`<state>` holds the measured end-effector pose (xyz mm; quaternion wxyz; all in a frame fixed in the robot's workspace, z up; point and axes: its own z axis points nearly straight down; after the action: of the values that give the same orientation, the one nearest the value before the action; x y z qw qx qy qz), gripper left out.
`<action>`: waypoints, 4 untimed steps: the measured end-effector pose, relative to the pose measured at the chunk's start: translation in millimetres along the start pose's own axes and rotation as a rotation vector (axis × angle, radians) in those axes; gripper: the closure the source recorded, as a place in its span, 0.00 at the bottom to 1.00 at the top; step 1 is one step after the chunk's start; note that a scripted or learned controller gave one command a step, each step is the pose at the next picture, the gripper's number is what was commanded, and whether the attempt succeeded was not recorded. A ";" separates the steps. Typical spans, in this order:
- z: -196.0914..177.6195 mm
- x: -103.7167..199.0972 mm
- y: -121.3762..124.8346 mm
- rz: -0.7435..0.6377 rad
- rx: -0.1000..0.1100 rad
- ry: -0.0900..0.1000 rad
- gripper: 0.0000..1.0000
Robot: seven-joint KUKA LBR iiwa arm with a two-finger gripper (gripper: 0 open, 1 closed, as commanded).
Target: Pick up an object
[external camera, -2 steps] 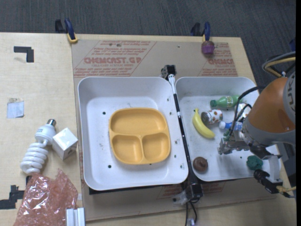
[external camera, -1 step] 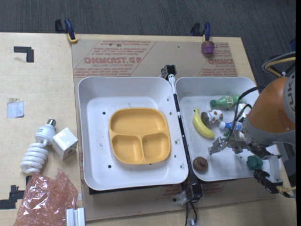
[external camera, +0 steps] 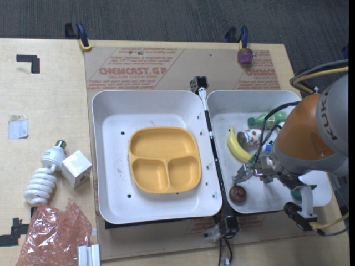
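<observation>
End effector (external camera: 244, 174) low in right bin (external camera: 222, 101), grip state unclear; nearby banana (external camera: 237, 146) light, soft, best taken mid-body.

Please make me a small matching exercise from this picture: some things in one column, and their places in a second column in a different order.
Things:
1. yellow divided tray
2. banana
3. spiral light bulb
4. purple object

Places:
A. on the bench, left of both bins
B. in the left bin
C. beyond the right bin, by the blue clamp
D. in the right bin

Pairs: 1-B, 2-D, 3-A, 4-C
</observation>
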<state>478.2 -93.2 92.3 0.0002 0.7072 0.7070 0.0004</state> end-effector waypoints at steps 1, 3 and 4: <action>-9.8 -0.5 1.4 0.001 -0.003 -0.001 1.00; -19.7 -1.1 3.0 0.001 -0.006 -0.001 1.00; -19.7 -1.0 2.9 0.001 -0.006 -0.001 0.00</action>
<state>481.1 -94.2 112.0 0.0027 0.7077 0.7065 0.0019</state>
